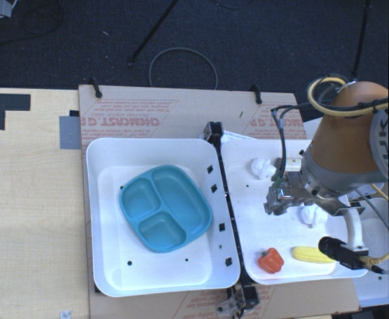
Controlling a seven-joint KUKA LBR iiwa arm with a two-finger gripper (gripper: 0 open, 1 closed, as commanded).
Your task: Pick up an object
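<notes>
Two shallow white bins are seen side by side on the desk [28,211]. In the left bin [108,264] a blue divided plate [164,207] is laid flat, tilted in its outline, with three compartments. The right bin [254,244] is partly covered by the arm [347,135], by which the bin's far right side is hidden.

The gripper [278,201] is seen low over the middle of the right bin, dark and metallic; the state of the jaws cannot be told, since that part is small and dark against the arm's body. Nothing can be made out between them.

Near the bin's front edge a red pepper-like object [270,260] is placed, and just to its right a yellow corn cob [312,254], whose right end is overlapped by a black part of the arm. A small white object [260,167] lies toward the back of the bin, and another white object [308,214] is partly hidden beside the gripper; the shape of neither can be settled.

A cardboard sheet [134,115] with reversed red print is seen beneath the bins.
</notes>
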